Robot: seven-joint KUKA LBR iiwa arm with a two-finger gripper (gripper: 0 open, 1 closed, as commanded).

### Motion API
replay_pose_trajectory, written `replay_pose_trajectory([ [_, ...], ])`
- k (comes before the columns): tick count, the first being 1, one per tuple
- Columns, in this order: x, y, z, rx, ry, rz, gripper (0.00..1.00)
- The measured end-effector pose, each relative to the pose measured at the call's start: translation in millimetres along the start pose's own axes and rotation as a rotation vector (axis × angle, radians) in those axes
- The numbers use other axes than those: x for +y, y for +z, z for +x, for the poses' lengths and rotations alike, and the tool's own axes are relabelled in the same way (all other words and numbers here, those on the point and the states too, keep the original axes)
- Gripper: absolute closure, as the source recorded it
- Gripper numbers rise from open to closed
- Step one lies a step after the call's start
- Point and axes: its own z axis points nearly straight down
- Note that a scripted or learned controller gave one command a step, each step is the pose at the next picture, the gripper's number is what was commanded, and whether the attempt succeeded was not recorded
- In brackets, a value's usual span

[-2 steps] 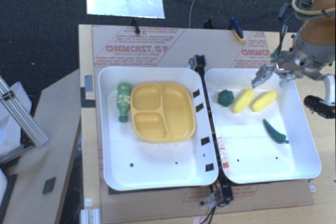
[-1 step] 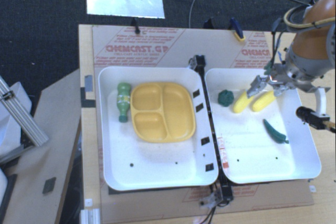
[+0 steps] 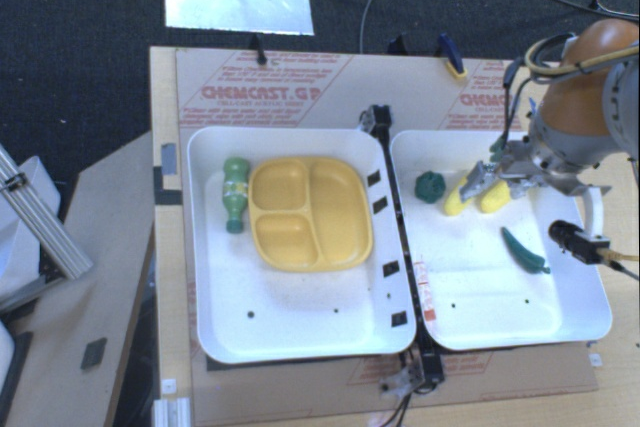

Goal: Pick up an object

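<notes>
In the right bin [image 3: 560, 315], my gripper [image 3: 480, 182] hangs low over a yellow piece [image 3: 496, 199] near the bin's back wall. A second yellow bit [image 3: 454, 203] shows just left of the gripper; I cannot tell whether the two are one object. A small dark green lump [image 3: 430, 186] lies left of them, apart from the gripper. A slim green pod [image 3: 525, 251] lies toward the bin's right side, in front of the gripper.
The left bin [image 3: 215, 315] holds a yellow divided plate [image 3: 308, 213] and a green bottle [image 3: 235, 195] lying along its left side. A black divider with clips [image 3: 392, 245] runs between the bins. Bare bin floor [image 3: 480, 300] spreads at the right bin's front.
</notes>
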Motion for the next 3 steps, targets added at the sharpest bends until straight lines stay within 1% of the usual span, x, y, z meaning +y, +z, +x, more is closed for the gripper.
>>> replay_pose_trajectory([
  [1,-9,47,2,0.001,0.000,0.002,0.00],
  [2,-7,33,1,-0.001,0.000,-0.004,1.00],
  [3,-9,-31,1,-0.002,-0.003,-0.010,1.00],
])
